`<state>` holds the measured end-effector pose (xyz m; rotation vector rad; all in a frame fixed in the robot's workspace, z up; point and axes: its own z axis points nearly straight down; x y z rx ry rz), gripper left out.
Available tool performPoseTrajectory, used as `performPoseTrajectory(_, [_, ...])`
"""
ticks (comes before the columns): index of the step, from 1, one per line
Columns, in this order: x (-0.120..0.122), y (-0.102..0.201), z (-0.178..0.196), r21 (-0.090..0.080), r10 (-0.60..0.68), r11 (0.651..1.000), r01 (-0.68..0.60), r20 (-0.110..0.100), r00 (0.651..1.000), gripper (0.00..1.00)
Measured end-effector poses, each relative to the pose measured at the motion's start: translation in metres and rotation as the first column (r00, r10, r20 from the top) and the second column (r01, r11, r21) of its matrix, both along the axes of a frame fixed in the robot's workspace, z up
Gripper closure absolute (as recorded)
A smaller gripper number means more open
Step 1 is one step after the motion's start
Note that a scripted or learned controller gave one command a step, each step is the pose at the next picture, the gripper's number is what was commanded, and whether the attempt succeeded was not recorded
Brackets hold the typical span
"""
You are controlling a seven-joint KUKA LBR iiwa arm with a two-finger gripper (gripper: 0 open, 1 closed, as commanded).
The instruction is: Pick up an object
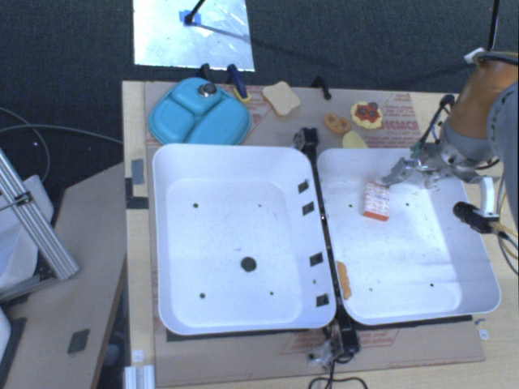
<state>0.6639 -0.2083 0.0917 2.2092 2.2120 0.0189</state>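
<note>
My gripper [399, 173] sits over the right bin [474, 286], near its far edge, tilted, tips pointing toward the view's left. Fingers [392, 176] look slightly apart w/ nothing between them; not holding anything.

Target candidate: small white-and-red packet [375, 200]. It lies flat on the bin floor just below-left of my gripper tips as the camera sees it, i.e. nearer the camera and a little toward the divider between the bins. Near, not touching as far as I can judge. Long axis runs roughly far-to-near in the view, slightly slanted; red end is the one away from my gripper.

Judgement: the coming move turns on that offset. I need a short shift toward the camera and slightly left, then descent, w/ the fingers closing across the packet's short side. Current tilt looks poorly matched to a flat item; risk of skidding it along the floor.

Other items: thin orange piece [343, 279] against the right bin's left wall, well apart from my gripper, toward the camera. Small dark disc [248, 263] in the left bin [174, 298], farther off still. Packet is the closest pick by a wide margin.
</note>
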Motion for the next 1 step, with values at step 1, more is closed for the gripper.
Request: performPoseTrajectory(1, [0.0087, 0.0529, -0.0009, -0.003, 0.002, 1.000, -0.002, -0.005, 1.000, 0.00])
